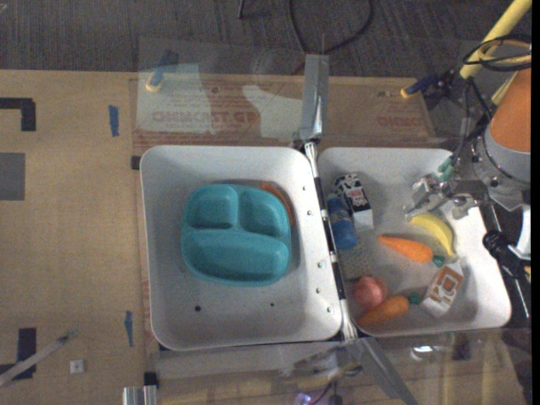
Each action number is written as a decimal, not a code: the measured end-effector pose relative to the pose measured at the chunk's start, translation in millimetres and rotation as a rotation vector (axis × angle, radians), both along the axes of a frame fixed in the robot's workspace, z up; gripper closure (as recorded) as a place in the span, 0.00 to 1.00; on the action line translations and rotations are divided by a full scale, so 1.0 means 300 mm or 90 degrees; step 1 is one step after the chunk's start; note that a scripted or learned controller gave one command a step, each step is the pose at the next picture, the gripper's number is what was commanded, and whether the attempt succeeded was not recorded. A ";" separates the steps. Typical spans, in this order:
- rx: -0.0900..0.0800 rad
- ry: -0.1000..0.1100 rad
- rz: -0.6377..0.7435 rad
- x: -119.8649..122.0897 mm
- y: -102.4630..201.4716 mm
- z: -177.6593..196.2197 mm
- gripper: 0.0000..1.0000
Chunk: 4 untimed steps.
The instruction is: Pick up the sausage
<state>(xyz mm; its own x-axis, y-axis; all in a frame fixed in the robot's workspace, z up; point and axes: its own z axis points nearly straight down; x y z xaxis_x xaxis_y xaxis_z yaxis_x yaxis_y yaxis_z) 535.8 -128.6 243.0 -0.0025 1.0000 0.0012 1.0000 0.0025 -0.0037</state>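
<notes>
Left bin: holds the teal divided plate, well apart from the arm's side.
Right bin: crowded with toy food.
Gripper: hovers just above the banana, fingers apart with nothing between them.
Sausage: probably the brown sliver at the plate's upper-right edge, mostly hidden under it.

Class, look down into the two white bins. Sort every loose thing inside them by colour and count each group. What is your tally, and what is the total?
Teal: 1, the divided tray
Orange: 2, the carrots
Yellow: 1, the banana
Pink: 1, the round fruit
Blue: 1, the bottle
White with print: 2, the cartons
Total: 8
</notes>
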 end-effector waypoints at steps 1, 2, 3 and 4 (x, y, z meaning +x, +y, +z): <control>-0.001 -0.003 -0.054 0.211 0.212 -0.195 0.00; 0.000 0.000 0.084 0.037 0.498 -0.195 0.00; -0.013 -0.019 0.206 0.100 0.596 -0.362 0.00; -0.001 -0.003 0.206 0.078 0.531 -0.194 0.00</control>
